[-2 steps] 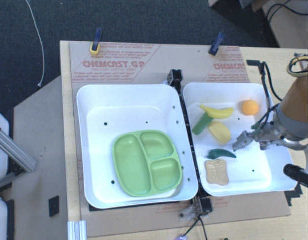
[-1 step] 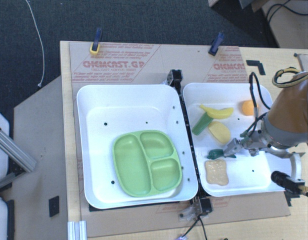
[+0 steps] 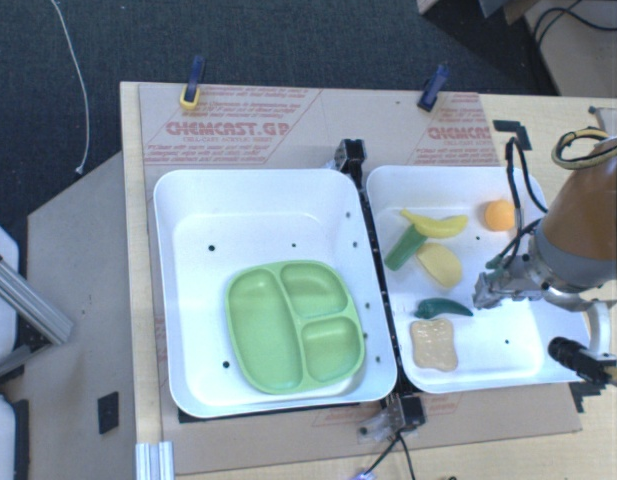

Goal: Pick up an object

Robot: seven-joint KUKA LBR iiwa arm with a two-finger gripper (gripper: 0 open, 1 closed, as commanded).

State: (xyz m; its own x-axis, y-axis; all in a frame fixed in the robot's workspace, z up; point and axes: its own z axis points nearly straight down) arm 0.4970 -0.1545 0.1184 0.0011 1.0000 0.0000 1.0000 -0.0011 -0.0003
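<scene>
From my seat I look down on a bench [image 3: 288, 118] topped with a pale board printed with red lettering, held by a yellow-and-blue clamp [image 3: 192, 86] at the back left and a blue clamp [image 3: 433, 88] at the back right. Dark carpet [image 3: 238, 18] lies behind it, with a thin white cable [image 3: 73, 58] looping across at the upper left. Metal framing [image 3: 23, 293] shows at the left edge.

Two white bins sit side by side, touching along a black seam. The left bin [image 3: 188, 218] holds a green divided tray [image 3: 293, 323] with three compartments, lying toward the bin's near right.

The right bin [image 3: 488, 358] holds the small items. A yellow banana [image 3: 435, 224] lies near the back, with a green pepper [image 3: 402, 249] angled just beside and under its left end. A pale yellow lemon [image 3: 440, 264] sits just in front of the banana. An orange [image 3: 499, 215] rests to the banana's right, apart from it. Nearer me, a dark green pod [image 3: 443, 309] lies flat, and just in front of it a tan bread slice [image 3: 434, 345].

The arm [image 3: 583, 223] reaches in from the right, its orange band above a grey wrist. The gripper [image 3: 491, 290] is low over the right bin, right of the pod and near it. I cannot tell how its pincer is set; nothing shows between it.
</scene>
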